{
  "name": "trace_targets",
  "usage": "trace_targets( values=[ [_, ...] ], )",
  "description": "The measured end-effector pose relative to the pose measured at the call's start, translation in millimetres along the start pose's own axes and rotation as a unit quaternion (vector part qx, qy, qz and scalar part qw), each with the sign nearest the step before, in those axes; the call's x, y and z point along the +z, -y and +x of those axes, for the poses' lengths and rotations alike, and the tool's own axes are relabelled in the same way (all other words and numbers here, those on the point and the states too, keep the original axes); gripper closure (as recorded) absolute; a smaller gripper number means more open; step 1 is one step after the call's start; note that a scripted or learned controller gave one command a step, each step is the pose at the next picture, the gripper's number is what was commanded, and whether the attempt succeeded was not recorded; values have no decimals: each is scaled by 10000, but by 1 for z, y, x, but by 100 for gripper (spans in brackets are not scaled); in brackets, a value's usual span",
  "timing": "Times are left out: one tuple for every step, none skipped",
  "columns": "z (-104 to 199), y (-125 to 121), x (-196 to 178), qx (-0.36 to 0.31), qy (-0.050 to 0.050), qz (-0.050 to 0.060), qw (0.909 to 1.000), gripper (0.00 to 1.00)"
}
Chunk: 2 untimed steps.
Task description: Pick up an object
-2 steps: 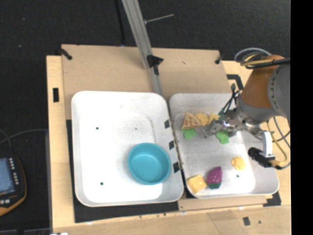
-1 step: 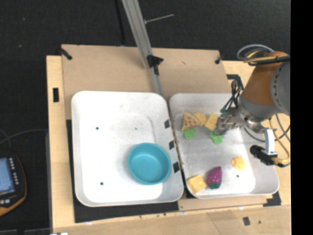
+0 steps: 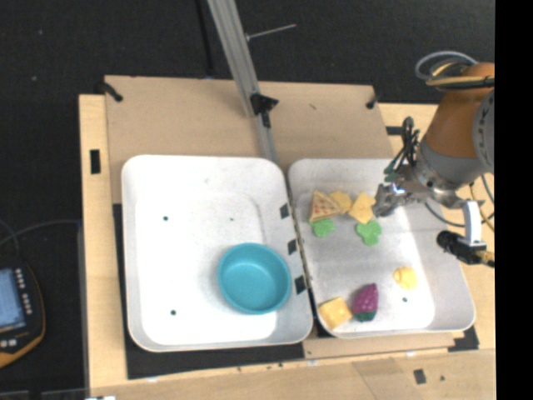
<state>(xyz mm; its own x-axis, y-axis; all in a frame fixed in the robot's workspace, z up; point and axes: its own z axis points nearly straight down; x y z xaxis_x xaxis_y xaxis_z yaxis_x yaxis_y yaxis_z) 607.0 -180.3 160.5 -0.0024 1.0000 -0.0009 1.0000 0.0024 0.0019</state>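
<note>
Gripper [image 3: 386, 200], reaching down from the right with the orange-banded arm [image 3: 454, 136] bent above it, hangs beside the yellow block [image 3: 362, 207]; its grip I cannot tell.

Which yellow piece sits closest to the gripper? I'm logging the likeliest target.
The yellow block in the right bin's upper middle, just left of the gripper. The other yellow pieces lie farther away.

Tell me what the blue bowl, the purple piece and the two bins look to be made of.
Blue bowl: probably plastic, one even turquoise colour, smooth with a soft sheen. Purple piece: likely moulded plastic or rubber toy food, bumpy like grapes; too small to be sure. Left bin and right bin: seemingly thin formed white plastic, matte, rounded corners, faintly scuffed.
</note>
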Motion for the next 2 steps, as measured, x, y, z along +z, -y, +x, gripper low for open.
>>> trace_targets(
  values=[
    [3,-1,-60,-4,3,-5,10000,100],
    [2,-1,-98,-12,3,2,10000,100]
  ],
)
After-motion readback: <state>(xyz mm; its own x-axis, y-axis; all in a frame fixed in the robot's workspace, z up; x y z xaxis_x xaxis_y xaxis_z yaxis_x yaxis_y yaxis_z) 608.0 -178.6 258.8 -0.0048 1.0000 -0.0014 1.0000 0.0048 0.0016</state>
